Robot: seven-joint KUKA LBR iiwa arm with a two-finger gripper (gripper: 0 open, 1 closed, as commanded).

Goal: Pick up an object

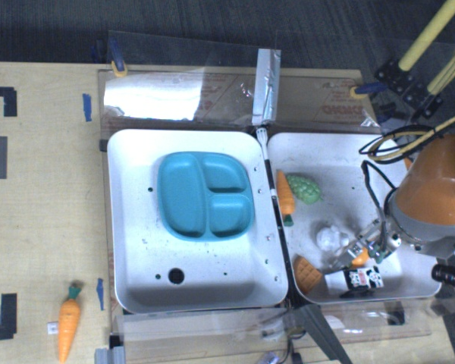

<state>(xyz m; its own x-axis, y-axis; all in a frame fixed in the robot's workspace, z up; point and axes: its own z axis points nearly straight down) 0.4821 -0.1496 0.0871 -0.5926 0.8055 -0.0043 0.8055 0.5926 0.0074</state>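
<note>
The gripper (362, 250) sits low in the right bin (341, 158), toward its near right part, reached in under the arm's orange band (438, 184) and grey wrist. Its tip is a tangle of metal and cable from this slant, and whether the claw is spread or pressed together cannot be told. A small orange piece (359, 259) shows right at the tip, touching or just under the metalwork; whether it is actually pinched cannot be made out. Just below that, toward the bin's near wall, lies a small black-and-white patterned object (363, 278), close beside the claw. To the left of the tip, near it, rests a clear crumpled lump (330, 239), pale against the white floor. Further left and lower, by the bin's near left corner, lies a brown waffle-textured wedge (306, 273). Up along the dividing wall a toy carrot (285, 196) lies lengthwise, and just beside it on the right sits a bumpy green object (304, 189); both are well apart from the claw. Across the divider, the left bin (136, 271) holds a blue divided plate (206, 194) in its middle and a small black round object (176, 276) near its front. Out on the wooden bench (38, 203), at the near left, lies a second toy carrot (68, 319).
</note>
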